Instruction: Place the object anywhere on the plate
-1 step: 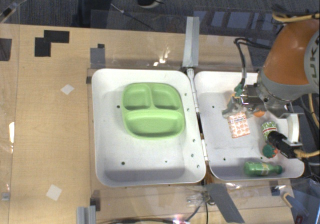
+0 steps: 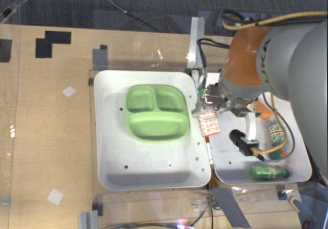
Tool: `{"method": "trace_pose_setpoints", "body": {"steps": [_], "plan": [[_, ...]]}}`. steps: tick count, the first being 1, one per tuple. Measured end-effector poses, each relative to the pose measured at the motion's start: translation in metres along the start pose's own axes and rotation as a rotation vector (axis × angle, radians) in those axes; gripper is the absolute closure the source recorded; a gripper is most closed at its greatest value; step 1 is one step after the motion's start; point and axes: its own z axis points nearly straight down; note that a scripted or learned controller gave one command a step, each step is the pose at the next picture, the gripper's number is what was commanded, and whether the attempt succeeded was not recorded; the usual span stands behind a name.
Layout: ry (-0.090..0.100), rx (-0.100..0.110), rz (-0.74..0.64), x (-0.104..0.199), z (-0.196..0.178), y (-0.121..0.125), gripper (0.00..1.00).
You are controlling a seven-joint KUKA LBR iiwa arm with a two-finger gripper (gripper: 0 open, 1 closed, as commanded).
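**Packet at the seam between the bins, plate bare**

The pale wooden bench (image 2: 51,136) spans the scene, with matte black tape shapes near its far left corner and dark carpet beyond its far edge. The arm (image 2: 292,64), smooth grey with a glossy orange band, reaches in from the right and covers the far part of the right bin.

The left bin (image 2: 113,161) is a shallow white tray with rounded corners and a few small holes in its floor. It holds one thing, the green plate (image 2: 154,125), which sits toward the far side. The plate is a smooth, rounded-rectangle plastic dish with three compartments: two small ones on the far side and one wide one on the near side. Nothing lies in any of them.

The right bin (image 2: 230,169) is the same white shape. A green bottle (image 2: 269,172) lies on its side along the near wall. Farther back, close to the right wall, is a small can (image 2: 274,131) with a green, white and red label, and an orange piece (image 2: 265,115) is partly hidden beside the arm.

The gripper (image 2: 204,104) is over the strip where the two bins meet. Just below it in the view is the red-and-white packet (image 2: 208,123), small, flat, speckled and tilted, overlapping both rims and just beside the plate's right edge without being on it. Whether the gripper holds the packet, or how wide it is open, cannot be told.
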Motion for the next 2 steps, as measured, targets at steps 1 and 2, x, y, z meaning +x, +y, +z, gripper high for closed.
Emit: {"method": "trace_pose_setpoints", "body": {"steps": [1, 2], "plan": [[0.000, 0.000, -0.001, 0.0808, 0.0000, 0.0213, 1.00], [0.000, 0.000, -0.001, 0.0807, -0.0002, 0.0214, 0.00]]}}
